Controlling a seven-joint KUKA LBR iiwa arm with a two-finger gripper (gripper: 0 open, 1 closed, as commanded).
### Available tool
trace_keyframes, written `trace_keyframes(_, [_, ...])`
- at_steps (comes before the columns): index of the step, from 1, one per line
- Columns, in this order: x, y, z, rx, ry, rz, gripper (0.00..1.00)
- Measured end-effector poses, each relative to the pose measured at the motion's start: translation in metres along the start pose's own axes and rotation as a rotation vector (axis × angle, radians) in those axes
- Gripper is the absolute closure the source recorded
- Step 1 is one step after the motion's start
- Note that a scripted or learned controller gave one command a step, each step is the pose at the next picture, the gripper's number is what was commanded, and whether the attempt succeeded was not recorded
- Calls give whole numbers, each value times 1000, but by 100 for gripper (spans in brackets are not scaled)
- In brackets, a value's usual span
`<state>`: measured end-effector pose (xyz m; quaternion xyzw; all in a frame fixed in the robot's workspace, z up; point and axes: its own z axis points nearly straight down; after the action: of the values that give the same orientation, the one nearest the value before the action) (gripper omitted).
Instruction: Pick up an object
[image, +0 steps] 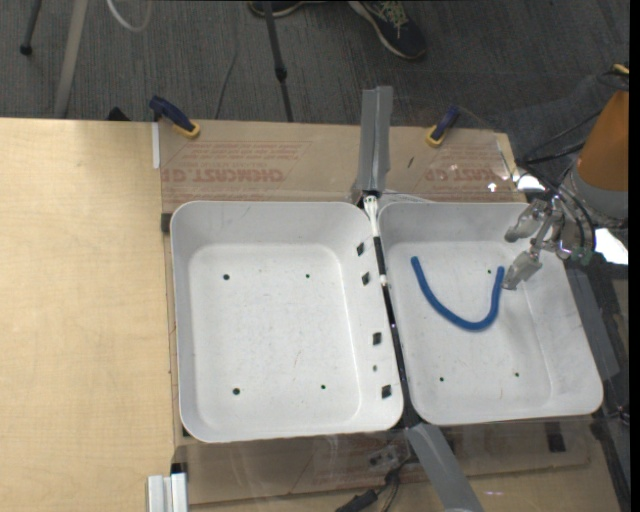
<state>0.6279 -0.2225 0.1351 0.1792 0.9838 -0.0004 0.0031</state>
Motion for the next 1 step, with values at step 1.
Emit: trace_keyframes(1, [33, 86, 41, 0, 3, 90, 0])
